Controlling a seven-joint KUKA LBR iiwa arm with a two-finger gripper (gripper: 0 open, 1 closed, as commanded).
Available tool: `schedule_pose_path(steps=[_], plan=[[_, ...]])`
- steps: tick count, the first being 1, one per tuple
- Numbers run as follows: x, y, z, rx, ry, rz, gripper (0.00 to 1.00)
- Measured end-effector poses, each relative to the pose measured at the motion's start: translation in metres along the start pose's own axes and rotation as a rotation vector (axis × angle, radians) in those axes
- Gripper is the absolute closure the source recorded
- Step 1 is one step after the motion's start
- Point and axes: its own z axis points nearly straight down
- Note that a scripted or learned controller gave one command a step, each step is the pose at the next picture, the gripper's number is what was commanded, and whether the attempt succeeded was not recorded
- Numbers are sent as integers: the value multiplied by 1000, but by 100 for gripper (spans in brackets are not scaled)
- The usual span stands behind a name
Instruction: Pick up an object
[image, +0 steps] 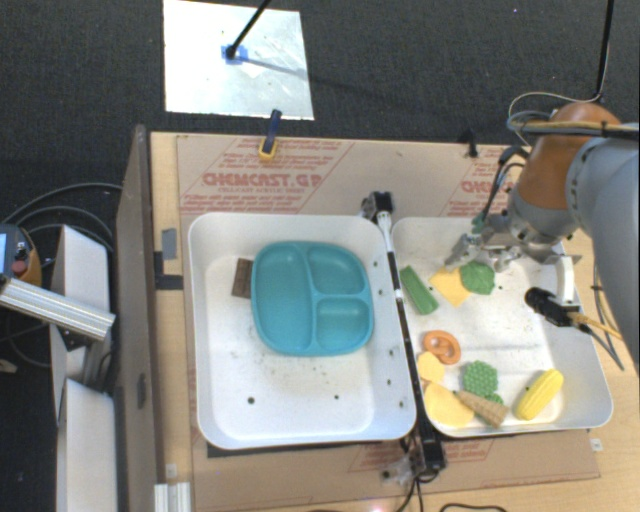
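My gripper (487, 250) hangs low over the back of the right bin (585, 345), its fingers spread apart and open with nothing between them. Just in front of it lies a round green toy (478, 278), touching a yellow wedge (450, 287). A long green piece (418, 289) lies by the bin's left wall. Further forward are an orange ring (441, 346), a green bumpy piece (481, 378), a yellow corn cob (538, 393), a tan cone (482, 407) and a pale yellow piece (437, 392).
The left bin (220, 400) holds a teal divided plate (311, 298) with a small brown block (242, 278) at its left edge. A metal divider (392, 280) runs between the bins. My arm (590, 170) comes in from the right above the right bin's back corner.
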Motion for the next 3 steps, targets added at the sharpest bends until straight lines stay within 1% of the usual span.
schedule_pose_path(steps=[1, 2, 3], plan=[[-14, 12, -13, -3, 0, 0, 0], [8, -12, 0, 1, 0, -3, 0], [-22, 13, -1, -4, 0, 0, 0]])
